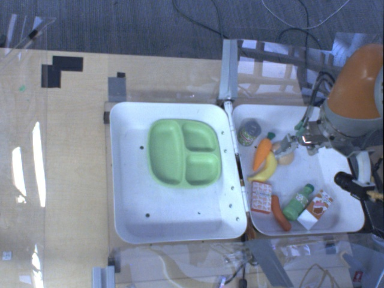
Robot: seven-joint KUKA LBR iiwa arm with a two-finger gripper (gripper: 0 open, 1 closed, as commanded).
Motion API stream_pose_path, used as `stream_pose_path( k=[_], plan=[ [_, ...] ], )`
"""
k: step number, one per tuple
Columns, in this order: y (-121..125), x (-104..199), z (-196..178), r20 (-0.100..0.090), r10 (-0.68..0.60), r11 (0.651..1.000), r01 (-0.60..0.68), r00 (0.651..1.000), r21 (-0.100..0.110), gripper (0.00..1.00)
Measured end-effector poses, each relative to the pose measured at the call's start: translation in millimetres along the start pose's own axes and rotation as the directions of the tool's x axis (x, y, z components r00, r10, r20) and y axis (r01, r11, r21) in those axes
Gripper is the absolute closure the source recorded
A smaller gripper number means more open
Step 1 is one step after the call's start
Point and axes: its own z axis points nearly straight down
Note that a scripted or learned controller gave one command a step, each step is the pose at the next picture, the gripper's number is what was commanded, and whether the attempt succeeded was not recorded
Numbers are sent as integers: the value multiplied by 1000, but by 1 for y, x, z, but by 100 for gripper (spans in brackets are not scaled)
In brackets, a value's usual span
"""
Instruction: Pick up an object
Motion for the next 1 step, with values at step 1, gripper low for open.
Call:
stream_pose_path(
  k=[1],
  plan=[
    [50, 19, 91, 2, -13, 1000, 13, 1000, -16, 0]
  ],
)
